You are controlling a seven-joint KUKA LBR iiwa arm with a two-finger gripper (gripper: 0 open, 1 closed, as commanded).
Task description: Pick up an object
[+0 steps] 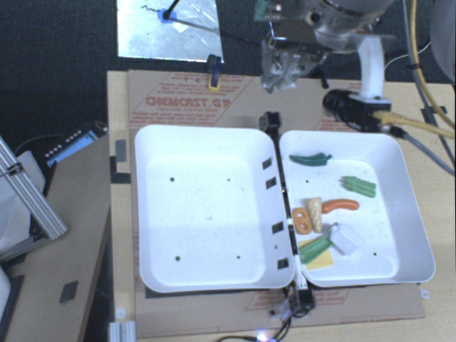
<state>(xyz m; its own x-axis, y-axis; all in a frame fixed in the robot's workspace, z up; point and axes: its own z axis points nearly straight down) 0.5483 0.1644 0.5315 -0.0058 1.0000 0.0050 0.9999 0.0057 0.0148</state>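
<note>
Your arm's gripper (281, 70) hung above the bench beyond the far edge of the two bins, near the seam between them, and nothing showed in its grasp (whether it was spread or pressed together could not be told from that slanted view). You had every candidate lying in the right bin (410, 191): a dark green pepper (311, 159) near its far edge, a lighter green pod (358, 186) toward its right side, an orange carrot (340, 206) at the middle, a pale corn cob (315, 212) and a pretzel (301, 221) close to the left wall, and a green stick (314, 248) on a yellow wedge (320, 260) beside a grey block (343, 241) toward the near edge. The left bin (153, 191) sat beside it. By these signs, your pick was not begun: choosing, descending, closing and lifting all remained.
</note>
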